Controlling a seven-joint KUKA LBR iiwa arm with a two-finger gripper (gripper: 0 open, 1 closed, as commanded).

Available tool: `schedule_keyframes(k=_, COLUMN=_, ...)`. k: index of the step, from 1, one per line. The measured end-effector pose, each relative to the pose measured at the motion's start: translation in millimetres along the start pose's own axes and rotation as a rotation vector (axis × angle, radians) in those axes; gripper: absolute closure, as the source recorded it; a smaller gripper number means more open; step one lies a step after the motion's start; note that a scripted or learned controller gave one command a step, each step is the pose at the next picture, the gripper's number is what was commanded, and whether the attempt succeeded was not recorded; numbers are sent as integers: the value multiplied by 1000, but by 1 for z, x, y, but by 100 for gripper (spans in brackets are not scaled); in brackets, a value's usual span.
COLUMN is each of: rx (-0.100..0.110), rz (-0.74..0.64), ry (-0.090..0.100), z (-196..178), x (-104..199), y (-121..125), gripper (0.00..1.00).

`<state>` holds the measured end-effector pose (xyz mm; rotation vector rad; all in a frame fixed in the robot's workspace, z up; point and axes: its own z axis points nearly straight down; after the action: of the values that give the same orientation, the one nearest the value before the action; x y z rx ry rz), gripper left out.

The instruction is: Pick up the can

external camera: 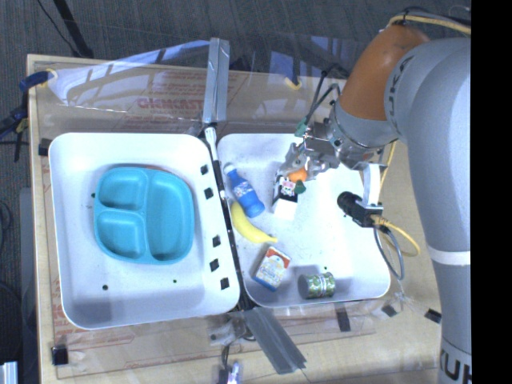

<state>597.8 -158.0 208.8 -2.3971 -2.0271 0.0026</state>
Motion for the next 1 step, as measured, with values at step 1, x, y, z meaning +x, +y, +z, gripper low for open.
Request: schedule_keyframes(k=1, rx=3, rz=-17, ry=0, z=6, x=19, y=2, gripper=100)
